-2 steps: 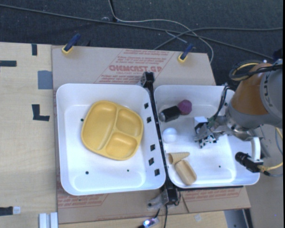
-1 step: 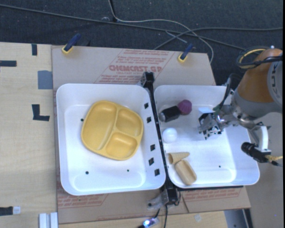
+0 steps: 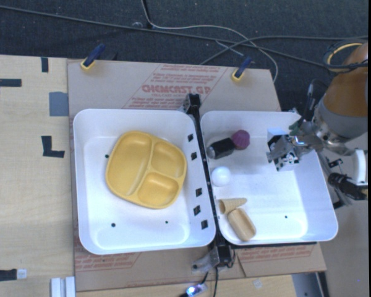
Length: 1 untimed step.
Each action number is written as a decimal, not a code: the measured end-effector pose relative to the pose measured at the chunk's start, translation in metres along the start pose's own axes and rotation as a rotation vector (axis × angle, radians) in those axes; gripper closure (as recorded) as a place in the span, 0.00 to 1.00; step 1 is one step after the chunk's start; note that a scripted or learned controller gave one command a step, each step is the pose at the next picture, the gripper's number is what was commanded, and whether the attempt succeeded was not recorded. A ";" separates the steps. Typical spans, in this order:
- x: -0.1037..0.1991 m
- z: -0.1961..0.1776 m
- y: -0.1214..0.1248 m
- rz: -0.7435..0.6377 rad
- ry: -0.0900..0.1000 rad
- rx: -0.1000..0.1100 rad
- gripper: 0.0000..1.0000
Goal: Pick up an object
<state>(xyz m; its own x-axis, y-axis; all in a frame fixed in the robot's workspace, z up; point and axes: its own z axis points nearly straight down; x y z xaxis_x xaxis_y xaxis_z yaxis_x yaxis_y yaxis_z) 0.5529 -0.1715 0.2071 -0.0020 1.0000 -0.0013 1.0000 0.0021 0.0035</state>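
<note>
Pincer (image 3: 283, 153) over right bin (image 3: 309, 228), frame right; grip state unclear. Yellow tray (image 3: 146, 169) in left bin (image 3: 86, 184). Purple ball (image 3: 241, 139) apart from pincer.

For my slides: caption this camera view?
Claw over the right bin near a purple ball; yellow tray in the left bin.

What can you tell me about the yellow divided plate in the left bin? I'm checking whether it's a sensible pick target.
The yellow divided plate looks like smooth moulded plastic, rounded-square in outline, with three compartments split by raised ridges: one large and two smaller. It lies flat and face up, turned at an angle to the bin walls, on the floor of the left white bin, toward its upper middle. Nothing rests in it or touches it. The gripper is over the right bin, away from it.
</note>
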 end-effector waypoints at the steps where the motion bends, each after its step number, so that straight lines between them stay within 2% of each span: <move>1: 0.000 -0.049 0.001 0.000 0.000 0.000 1.00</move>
<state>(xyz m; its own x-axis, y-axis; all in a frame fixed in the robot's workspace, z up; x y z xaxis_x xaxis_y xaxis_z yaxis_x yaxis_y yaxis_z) 0.5538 -0.1712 0.2558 -0.0019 1.0000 -0.0014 1.0000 0.0019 0.0035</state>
